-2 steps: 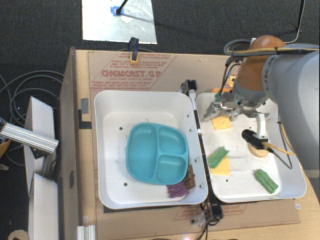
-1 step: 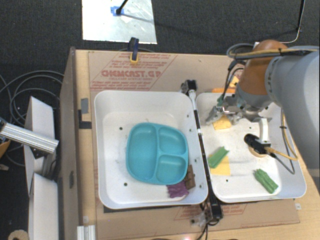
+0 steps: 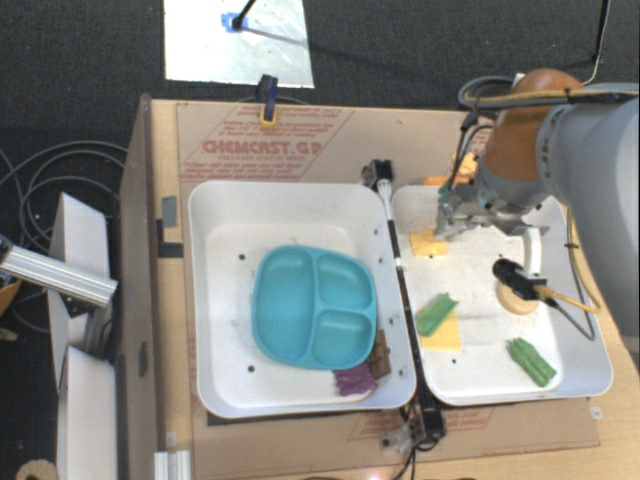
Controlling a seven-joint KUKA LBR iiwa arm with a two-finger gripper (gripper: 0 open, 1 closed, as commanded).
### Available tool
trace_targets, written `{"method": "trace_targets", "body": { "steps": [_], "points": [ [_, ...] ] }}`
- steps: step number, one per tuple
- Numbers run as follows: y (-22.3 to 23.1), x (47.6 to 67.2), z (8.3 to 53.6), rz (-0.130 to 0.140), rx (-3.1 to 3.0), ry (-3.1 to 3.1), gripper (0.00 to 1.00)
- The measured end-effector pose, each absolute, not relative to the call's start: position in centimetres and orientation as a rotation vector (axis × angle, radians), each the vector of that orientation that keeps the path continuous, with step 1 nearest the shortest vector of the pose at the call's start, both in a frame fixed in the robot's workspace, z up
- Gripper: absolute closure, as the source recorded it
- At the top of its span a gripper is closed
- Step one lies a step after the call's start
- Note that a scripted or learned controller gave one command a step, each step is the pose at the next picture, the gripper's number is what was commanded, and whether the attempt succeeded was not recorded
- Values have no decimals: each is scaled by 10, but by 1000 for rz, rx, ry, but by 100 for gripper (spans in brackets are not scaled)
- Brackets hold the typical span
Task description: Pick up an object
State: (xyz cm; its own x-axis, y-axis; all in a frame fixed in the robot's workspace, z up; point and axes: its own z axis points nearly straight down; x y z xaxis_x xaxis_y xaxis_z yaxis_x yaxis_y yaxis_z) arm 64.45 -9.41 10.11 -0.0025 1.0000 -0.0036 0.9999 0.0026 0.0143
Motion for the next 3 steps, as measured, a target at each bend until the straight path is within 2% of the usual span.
{"method": "trace_targets", "body": {
  "steps": [1,3],
  "points": [
    [-94,643,99,8,2212,2218,0],
    [-90,656,85,4,2215,2225,0]
  ]
}}
